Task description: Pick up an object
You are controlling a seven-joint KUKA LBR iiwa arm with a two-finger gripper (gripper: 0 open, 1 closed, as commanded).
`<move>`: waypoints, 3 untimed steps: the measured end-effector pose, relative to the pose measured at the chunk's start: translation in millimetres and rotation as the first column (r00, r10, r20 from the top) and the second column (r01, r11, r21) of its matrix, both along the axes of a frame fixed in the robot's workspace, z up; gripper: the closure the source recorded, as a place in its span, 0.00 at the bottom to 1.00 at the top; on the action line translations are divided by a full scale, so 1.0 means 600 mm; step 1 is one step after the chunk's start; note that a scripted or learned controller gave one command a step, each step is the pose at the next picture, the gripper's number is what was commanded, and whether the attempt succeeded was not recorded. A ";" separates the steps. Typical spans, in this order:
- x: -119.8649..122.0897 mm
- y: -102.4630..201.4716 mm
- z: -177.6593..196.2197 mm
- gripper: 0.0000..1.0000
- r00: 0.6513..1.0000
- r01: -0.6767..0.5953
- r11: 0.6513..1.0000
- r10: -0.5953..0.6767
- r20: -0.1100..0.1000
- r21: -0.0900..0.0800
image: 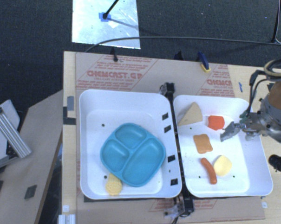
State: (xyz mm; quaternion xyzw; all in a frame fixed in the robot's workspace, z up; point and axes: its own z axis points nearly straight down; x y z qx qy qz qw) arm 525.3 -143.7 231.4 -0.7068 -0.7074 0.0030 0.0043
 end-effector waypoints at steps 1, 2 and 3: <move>0.004 0.000 0.010 0.00 1.000 -0.003 1.000 0.003 0.012 -0.002; 0.014 -0.005 -0.064 0.00 1.000 -0.001 1.000 0.001 0.009 -0.002; 0.014 0.001 -0.134 0.00 1.000 -0.001 1.000 0.001 0.009 -0.001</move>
